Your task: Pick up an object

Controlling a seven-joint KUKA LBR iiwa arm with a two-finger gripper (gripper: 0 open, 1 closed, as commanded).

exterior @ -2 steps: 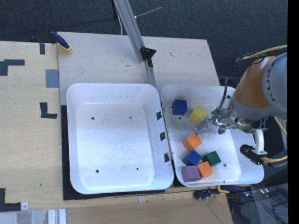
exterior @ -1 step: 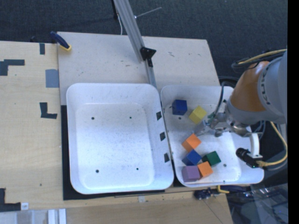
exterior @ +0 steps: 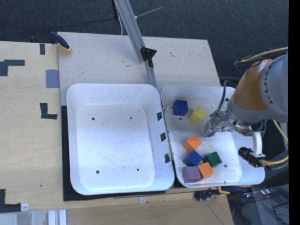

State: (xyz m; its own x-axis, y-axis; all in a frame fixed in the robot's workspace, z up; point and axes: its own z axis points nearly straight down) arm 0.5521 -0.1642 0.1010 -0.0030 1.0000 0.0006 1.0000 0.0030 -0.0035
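In the right bin [exterior: 234, 177] lie several small blocks. A dark blue block [exterior: 180, 108] and a yellow block [exterior: 198, 115] rest toward the back. Nearer the front sit an orange block [exterior: 191, 143], a blue block [exterior: 192, 158], a green block [exterior: 213, 159], a smaller orange block [exterior: 206, 170] and a purple block [exterior: 191, 174]. My gripper [exterior: 209, 129] reaches in from the right and hangs low just right of the yellow block and above the orange one. Nothing shows between its tips.
The left bin [exterior: 75, 125] stands beside the right one. A slanted metal rail [exterior: 133, 29] runs from the top down to the gap between the bins. Cables [exterior: 262, 161] hang off the arm at the right bin's edge.
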